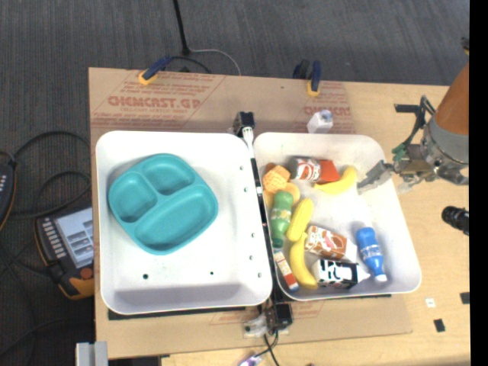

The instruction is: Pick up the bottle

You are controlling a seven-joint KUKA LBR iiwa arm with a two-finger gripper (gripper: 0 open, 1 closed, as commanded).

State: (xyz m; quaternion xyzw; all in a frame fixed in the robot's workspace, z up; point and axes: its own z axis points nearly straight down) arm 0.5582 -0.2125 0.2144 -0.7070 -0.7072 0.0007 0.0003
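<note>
Cardboard-topped bench, clamped at its far edge, carries both bins. I read the gripper (379, 175) at the right bin's (396, 284) far right rim, one finger poking inward; I cannot tell its spread. It grips nothing. My target, the blue bottle (370, 253), lies near the right wall, just beside a small carton (336, 273), bananas (299, 242) left of that. Teal plate (162, 203) occupies the left bin (183, 292).

Single fixed camera, mounted above the counter (427, 311), looking down at a slant. Far enough back to take in both white bins (229, 280) whole, side by side, plus dark carpet (76, 21) beyond the far edge and at left. Arm (457, 120) entering from frame right, cut off by the edge.
</note>
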